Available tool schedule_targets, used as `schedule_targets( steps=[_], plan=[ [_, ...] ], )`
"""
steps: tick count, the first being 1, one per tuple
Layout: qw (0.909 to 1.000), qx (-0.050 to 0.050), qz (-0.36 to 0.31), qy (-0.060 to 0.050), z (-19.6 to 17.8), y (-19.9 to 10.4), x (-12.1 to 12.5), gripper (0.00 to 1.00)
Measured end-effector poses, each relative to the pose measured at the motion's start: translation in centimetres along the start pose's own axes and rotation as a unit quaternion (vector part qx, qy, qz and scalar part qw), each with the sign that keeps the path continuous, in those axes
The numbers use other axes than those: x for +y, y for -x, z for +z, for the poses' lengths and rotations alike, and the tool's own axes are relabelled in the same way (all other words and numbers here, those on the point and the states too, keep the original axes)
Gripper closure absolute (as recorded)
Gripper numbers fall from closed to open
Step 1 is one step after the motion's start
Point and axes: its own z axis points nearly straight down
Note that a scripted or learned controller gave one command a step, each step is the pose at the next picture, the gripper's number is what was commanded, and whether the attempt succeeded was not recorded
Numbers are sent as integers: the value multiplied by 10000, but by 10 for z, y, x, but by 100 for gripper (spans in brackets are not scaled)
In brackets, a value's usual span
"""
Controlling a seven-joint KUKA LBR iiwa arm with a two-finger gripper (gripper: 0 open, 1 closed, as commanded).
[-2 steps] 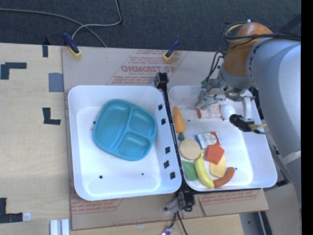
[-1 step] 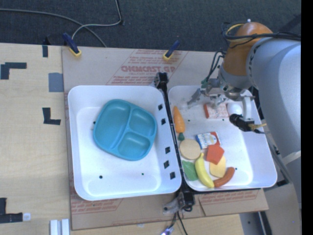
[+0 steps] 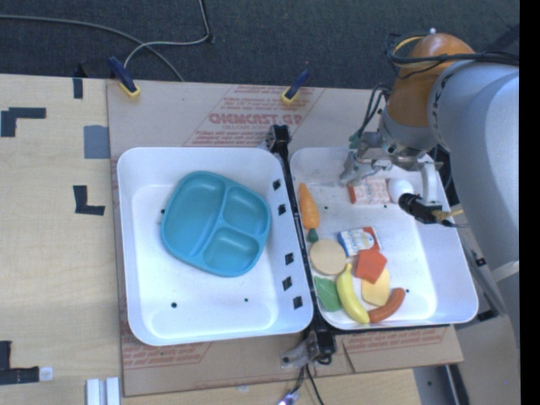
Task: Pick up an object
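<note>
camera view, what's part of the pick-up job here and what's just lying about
Job:
gripper
toy food in the right bin: carrot, banana, sausage, small red-and-white packet

Lying about:
blue divided plate in the left bin
clamps
black cable

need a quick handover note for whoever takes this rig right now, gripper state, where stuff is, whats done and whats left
Gripper: low over the far end of the right bin, beside a red-and-white packet; no object seen between its fingers.
Toy food is clustered at the right bin's near-left: carrot, banana, sausage.
Left bin: blue divided plate.
Done: nothing lifted.
Left: grasp and raise one item.
</note>
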Motion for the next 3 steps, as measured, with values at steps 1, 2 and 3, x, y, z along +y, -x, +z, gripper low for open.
schedule_targets(
  steps=[1, 2, 3],
  plan=[
    [10000, -1, 0, -2, 0, 0, 0, 0],
    [10000, 20, 15, -9, 21, 7, -1, 0],
    [10000, -2, 7, 7, 10, 8, 0, 100]
  ],
)
